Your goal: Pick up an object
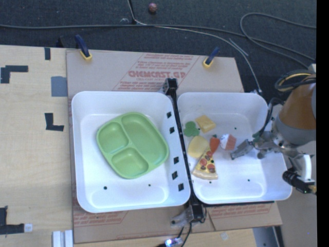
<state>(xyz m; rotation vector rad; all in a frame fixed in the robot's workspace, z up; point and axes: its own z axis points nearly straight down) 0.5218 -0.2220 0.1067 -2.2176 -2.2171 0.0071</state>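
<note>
Several toy foods sat in the right bin [257,104] — I picked the red piece [227,141] nearest my gripper [237,153]. It looked light, stiff, slick plastic; I'd pinch its flat sides. Fingers lay just beside it, holding nothing — spread or pressed together, I couldn't tell.

You are looking down on a robotics lab bench, not a home or kitchen. Two shallow white bins [82,138] are sitting side by side on a printed cardboard sheet [154,71] that blue-and-yellow clamps [82,48] are pinning to a pale wooden bench top [31,153]. Black tape marks [51,121] are dotting the wood, loose cables [216,35] are trailing over dark carpet behind, and the toy food [205,163] and green divided plate [132,144] are serving as test props
</note>
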